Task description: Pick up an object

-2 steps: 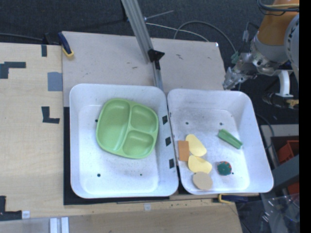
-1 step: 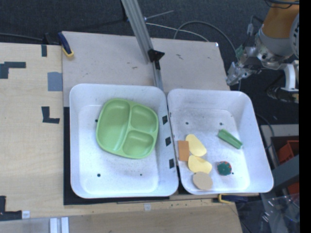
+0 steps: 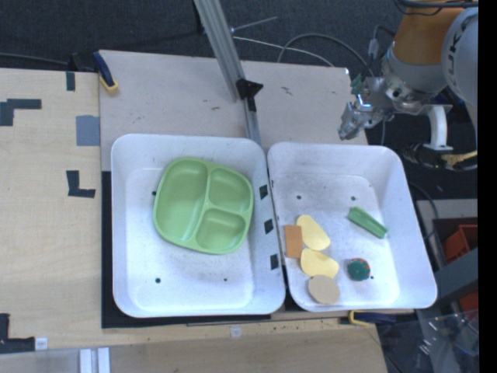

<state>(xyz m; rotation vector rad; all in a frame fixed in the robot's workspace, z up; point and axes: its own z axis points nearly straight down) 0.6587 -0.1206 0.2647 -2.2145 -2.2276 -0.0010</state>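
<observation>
The right bin (image 3: pixel 388 165) holds several small objects. A green block (image 3: pixel 366 222) lies toward its right side, and a dark green round piece (image 3: pixel 358 270) sits near the front. Two yellow pieces (image 3: pixel 314 232) (image 3: pixel 319 263) lie in the middle, with an orange block (image 3: pixel 293 242) to their left and a tan disc (image 3: pixel 323 289) in front. My gripper (image 3: pixel 353 123) hangs above the bench just behind the right bin's far rim, well away from every object, with nothing in it.
The left bin (image 3: pixel 124 208) holds a green sectioned plate (image 3: pixel 204 205). A slanted metal pole (image 3: pixel 221 37) rises behind the bins. Cables lie on the dark floor behind and to the right of the bench.
</observation>
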